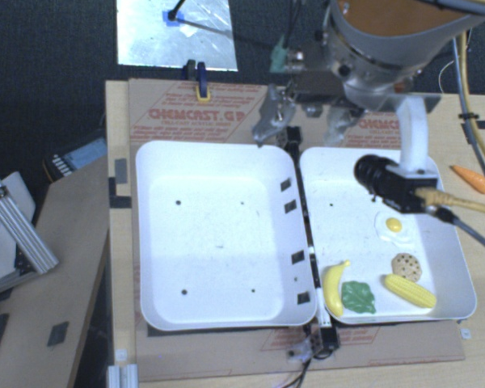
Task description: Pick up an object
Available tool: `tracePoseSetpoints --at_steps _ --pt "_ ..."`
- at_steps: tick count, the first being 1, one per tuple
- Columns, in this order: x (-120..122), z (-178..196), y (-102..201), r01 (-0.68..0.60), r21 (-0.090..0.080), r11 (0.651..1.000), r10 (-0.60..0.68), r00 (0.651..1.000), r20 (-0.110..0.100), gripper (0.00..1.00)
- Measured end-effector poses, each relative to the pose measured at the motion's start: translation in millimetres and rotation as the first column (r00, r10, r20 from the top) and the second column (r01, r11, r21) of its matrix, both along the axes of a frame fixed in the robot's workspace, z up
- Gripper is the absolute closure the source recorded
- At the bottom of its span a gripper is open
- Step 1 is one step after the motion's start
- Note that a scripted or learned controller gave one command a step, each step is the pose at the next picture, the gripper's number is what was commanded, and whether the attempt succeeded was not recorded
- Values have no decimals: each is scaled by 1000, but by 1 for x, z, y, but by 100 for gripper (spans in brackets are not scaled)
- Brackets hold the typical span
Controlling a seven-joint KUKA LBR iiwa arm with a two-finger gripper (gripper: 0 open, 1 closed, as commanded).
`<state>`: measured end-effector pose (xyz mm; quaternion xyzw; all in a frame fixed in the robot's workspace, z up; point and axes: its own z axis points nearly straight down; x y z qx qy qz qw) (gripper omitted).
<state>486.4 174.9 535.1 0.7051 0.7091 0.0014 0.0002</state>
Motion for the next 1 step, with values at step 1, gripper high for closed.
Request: tracePoseSetpoints --at_steps 1 --pt "0 12 0 -4 1 1000 4 1000 3 100"
